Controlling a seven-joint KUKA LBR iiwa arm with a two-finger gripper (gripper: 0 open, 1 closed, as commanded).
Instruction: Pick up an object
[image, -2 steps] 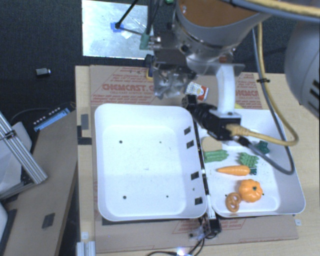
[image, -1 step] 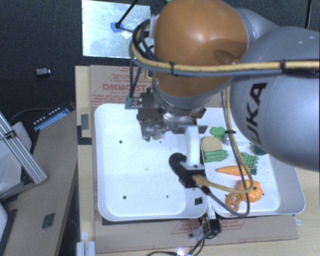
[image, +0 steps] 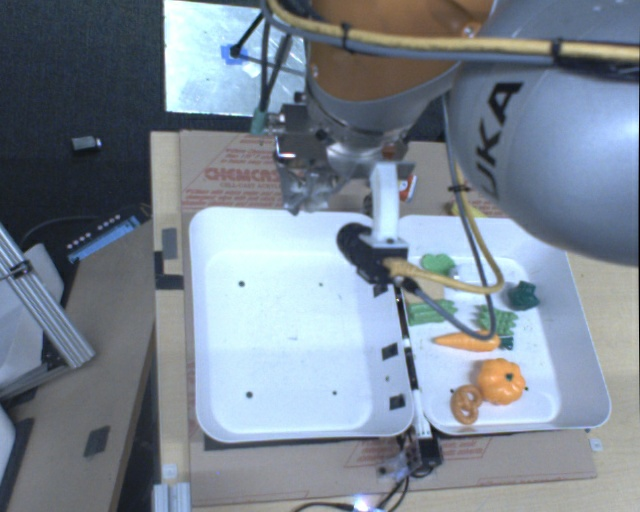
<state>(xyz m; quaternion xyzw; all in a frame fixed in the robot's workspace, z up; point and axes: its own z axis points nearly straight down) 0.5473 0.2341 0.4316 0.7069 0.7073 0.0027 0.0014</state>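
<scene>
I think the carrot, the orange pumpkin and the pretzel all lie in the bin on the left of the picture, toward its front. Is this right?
Not quite. The carrot, the orange pumpkin and the pretzel lie in the right-hand bin, not the left one, as the camera view shows. They do lie toward its front.

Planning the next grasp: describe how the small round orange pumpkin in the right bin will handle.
The small round orange pumpkin is bulbous, so it may roll or slip from a pinch. It looks like moulded plastic: probably stiff and light. The tan pretzel lies close beside it, so a push could shift both.
</scene>
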